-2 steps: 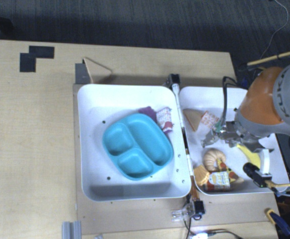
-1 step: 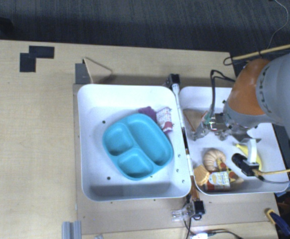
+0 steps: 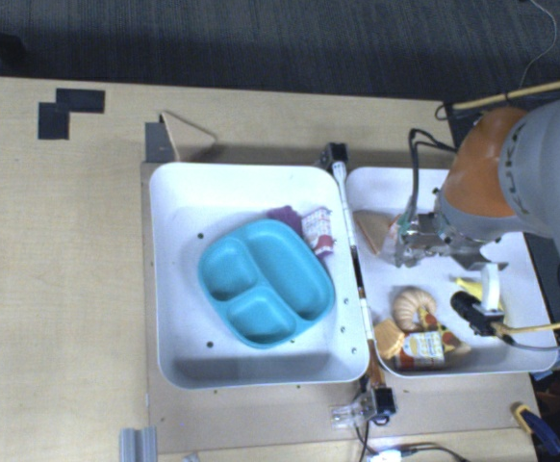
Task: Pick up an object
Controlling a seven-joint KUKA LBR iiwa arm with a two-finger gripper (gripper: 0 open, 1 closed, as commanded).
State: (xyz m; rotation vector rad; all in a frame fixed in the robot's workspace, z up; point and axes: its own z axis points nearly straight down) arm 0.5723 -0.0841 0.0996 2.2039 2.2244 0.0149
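Tan pastry [image 3: 415, 306], right bin [image 3: 528, 282], just beside pincer [image 3: 408, 250]

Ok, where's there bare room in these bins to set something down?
Left bin: bare floor between the blue tray and the outer wall, and along the near wall. Right bin: crowded at the near end with the pastry and orange pack; gripper over the middle.

My gripper [image 3: 405, 248] hangs over the right bin [image 3: 381, 189] (toward its left edge); a tan pastry [image 3: 414, 306] lies nearer the front. A blue tray [image 3: 266, 282] sits in the left bin [image 3: 179, 239].
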